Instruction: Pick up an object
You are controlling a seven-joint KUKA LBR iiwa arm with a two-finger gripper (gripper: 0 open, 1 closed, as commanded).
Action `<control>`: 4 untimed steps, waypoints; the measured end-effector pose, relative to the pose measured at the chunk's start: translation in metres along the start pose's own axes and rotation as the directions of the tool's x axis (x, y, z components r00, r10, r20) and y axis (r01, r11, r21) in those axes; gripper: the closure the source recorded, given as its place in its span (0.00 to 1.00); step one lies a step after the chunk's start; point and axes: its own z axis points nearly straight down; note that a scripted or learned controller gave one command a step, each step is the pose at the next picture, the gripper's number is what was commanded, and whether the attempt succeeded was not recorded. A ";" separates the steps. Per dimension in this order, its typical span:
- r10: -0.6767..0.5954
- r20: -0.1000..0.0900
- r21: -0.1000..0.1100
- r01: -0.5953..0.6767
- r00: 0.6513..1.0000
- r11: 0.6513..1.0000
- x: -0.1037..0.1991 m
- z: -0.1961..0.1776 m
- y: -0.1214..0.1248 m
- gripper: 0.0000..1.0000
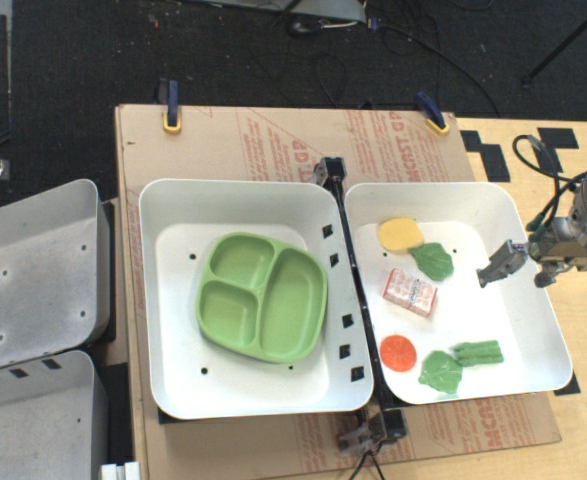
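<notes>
Nearest the camera, in the right bin (548, 363), lie a green broccoli piece (440, 371), a green bar (479, 353) and a red disc (398, 353); farther, a pink packet (410, 293), a leafy piece (432, 260) and a yellow piece (400, 234). At the bin's right rim, the hand (500, 265): spread cannot be told. Best practice: choose an isolated item, centre overhead, descend vertically.

Light green divided plate (262, 297) in white left bin (163, 218). White right bin (493, 203) has yellow lump (400, 234), dark green leafy piece (433, 260), white packet with red print (410, 293), orange-red disc (398, 353), green broccoli-like piece (440, 371), green block (478, 353). Brown cardboard (253, 138) with red lettering. Dark grey gripper (503, 263).
</notes>
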 end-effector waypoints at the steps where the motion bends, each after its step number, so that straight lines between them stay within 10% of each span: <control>1: -0.004 0.002 -0.010 0.004 1.000 1.000 0.001 -0.005 0.002 0.00; 4: 0.000 0.000 -0.005 0.000 1.000 1.000 -0.003 0.172 0.017 0.00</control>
